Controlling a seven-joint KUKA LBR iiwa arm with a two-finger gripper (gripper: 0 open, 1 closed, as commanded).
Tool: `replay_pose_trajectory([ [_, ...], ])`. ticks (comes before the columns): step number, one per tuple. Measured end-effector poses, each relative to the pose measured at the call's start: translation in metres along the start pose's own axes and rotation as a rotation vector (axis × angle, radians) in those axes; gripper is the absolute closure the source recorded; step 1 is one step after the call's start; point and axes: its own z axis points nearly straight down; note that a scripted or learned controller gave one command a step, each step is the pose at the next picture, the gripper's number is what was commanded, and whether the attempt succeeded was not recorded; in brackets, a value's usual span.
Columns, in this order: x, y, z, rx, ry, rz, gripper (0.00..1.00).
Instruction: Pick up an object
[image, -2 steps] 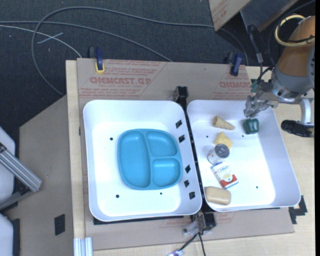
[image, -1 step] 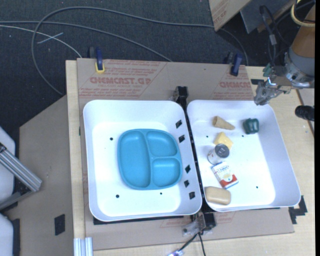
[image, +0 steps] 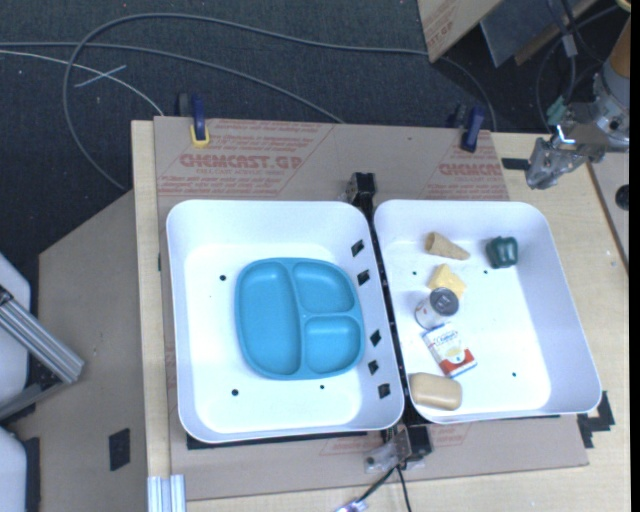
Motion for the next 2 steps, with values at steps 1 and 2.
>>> replay_pose_trajectory([
  [1,0.057,-0.024,0.012,0.012,0.006,-0.003,1.00],
  [2,0.113,-0.052,0.016,0.013,0.005,-0.003,1.00],
])
